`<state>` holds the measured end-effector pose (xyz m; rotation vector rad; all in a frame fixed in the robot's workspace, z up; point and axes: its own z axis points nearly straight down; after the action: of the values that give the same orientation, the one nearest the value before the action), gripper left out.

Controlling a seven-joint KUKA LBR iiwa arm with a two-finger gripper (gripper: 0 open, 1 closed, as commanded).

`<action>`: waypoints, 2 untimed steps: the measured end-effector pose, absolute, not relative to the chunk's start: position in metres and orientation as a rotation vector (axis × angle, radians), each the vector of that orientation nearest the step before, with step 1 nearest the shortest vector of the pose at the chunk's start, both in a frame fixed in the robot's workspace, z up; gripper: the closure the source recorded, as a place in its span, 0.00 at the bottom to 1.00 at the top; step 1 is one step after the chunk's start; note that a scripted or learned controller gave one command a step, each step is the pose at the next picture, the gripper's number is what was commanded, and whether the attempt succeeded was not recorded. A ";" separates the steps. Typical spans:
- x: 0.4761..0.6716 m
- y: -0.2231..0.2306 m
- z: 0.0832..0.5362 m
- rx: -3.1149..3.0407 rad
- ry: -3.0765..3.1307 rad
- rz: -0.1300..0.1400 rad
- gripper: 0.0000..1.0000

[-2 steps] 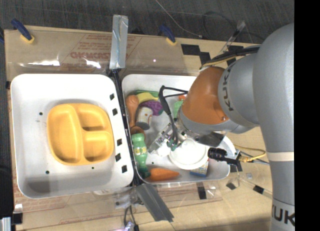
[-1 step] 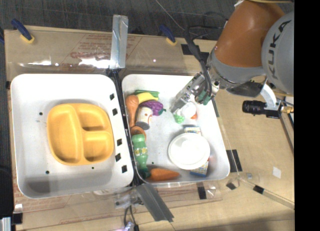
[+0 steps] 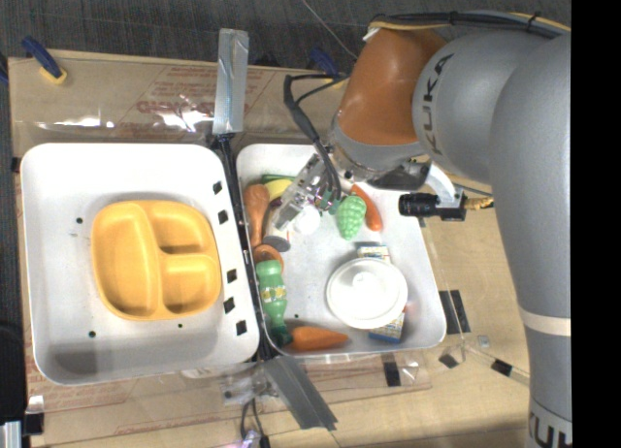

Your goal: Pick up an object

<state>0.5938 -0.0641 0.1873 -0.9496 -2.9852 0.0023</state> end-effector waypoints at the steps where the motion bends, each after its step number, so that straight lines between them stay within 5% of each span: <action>1: 0.546 -0.073 0.192 -0.161 -3.137 0.000 1.00; 2: 0.574 -0.113 0.108 -0.118 -3.149 0.002 1.00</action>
<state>0.5737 -0.1129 0.1081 -0.1183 -3.1488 0.0021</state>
